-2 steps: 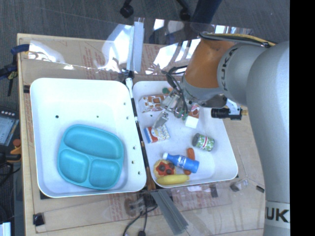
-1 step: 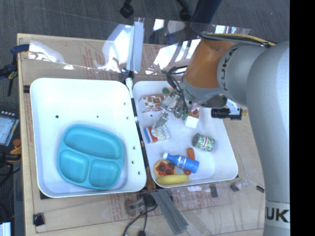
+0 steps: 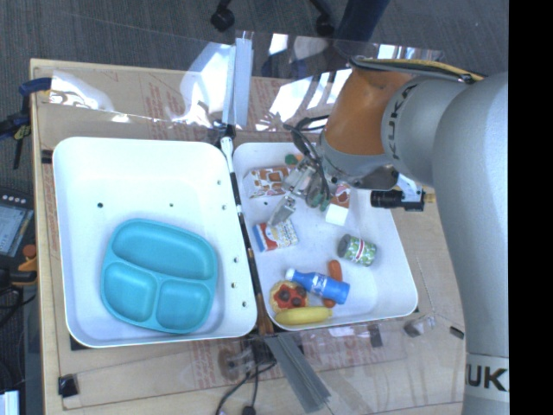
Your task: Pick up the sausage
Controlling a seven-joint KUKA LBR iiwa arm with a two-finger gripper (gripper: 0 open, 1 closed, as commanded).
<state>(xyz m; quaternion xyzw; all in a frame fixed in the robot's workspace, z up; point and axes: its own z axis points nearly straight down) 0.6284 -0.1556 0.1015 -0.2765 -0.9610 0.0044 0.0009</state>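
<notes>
A: While the grey arm (image 3: 449, 145) reaches in over the counter (image 3: 130, 93), which step is in hand?

B: The approach, by my reading. The hand (image 3: 298, 188) hangs low over the far part of the right bin (image 3: 406, 292), above a printed packet (image 3: 270, 180); whether it is open or closed cannot be told, and nothing is seen in its hold.

A: And the sausage?

B: The small reddish piece (image 3: 334, 271) in the near half of the right bin, just beside the blue bottle (image 3: 320, 285), looks to be it. The next move calls for travel toward the near rim and a descent clear of that bottle.

A: The containers?

B: The left bin (image 3: 86, 162) holds a blue divided tray (image 3: 160, 275). The right bin carries a green can (image 3: 357, 250), a banana (image 3: 302, 316) and a red-and-white carton (image 3: 276, 234).
</notes>
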